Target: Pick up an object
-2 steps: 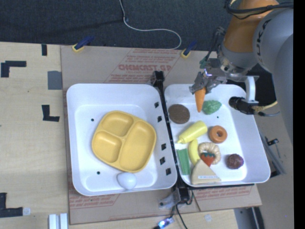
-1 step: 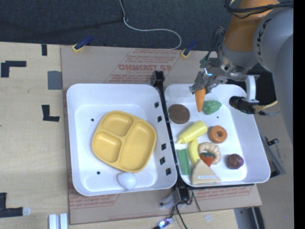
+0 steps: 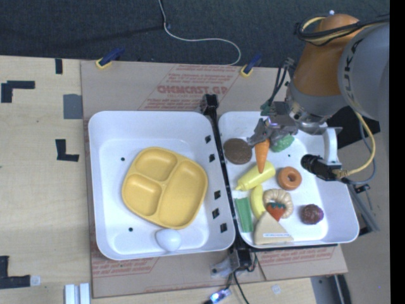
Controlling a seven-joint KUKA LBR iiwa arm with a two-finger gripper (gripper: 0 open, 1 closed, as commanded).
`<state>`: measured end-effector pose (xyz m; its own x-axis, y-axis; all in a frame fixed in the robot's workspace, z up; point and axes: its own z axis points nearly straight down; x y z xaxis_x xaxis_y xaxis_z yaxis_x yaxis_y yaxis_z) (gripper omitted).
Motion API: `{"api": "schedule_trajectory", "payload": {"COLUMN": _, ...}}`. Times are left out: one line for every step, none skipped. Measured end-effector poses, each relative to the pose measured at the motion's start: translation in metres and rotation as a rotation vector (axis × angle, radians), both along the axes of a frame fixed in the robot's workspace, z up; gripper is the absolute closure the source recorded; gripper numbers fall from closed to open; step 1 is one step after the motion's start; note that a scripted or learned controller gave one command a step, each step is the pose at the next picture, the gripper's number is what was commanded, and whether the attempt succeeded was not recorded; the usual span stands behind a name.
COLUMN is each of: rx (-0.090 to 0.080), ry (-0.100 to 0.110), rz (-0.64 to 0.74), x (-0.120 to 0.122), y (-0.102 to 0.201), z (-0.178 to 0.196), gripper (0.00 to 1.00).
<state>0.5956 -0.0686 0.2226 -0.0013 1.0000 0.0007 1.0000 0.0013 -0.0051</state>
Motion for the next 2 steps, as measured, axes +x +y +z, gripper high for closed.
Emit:
{"api": "schedule_trajectory", "payload": {"rx": 0.000, "ry": 0.000, "rz": 0.000, "x": -0.044, "y": 0.015, "z": -0.007, "gripper": 1.00}}
{"api": "schedule_trajectory", "payload": {"rx": 0.000, "ry": -0.005, "rz": 0.001, "x": -0.049, "y": 0.022, "z": 0.012, "gripper": 1.00}}
